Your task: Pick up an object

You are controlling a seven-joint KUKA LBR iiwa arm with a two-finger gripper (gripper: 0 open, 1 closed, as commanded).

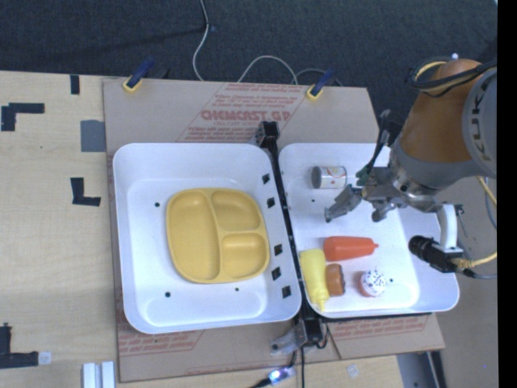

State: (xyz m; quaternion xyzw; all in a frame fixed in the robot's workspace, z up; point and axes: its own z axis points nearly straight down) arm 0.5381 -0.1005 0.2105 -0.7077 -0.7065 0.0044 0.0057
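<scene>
Nearest to the camera, along the front edge of the right bin [436, 301], four small things lie in a loose group: a yellow banana-shaped piece [313, 277] beside the divider between the bins, a small brown and orange piece [334, 280] touching it, a white ball with dark dots [374, 282] a little to the right, and an orange carrot-like object [350, 248] just behind them, lying across the bin. Between this group and the right edge of the bin the white floor is bare. Near the back edge of the same bin a small grey can [329, 176] lies on its side, well apart from the group at the front.

Over the middle of the right bin, the gripper [362, 206] is between the can and the carrot-like object. Its two dark fingers [342, 204] are spread apart and nothing is between them; they touch no object as far as I can see. The grey arm with orange band [440, 128] covers the right back corner of the bin.

In the left bin [137, 217] a yellow divided plate [216, 234] lies in the centre, with free white floor around it on all sides
</scene>
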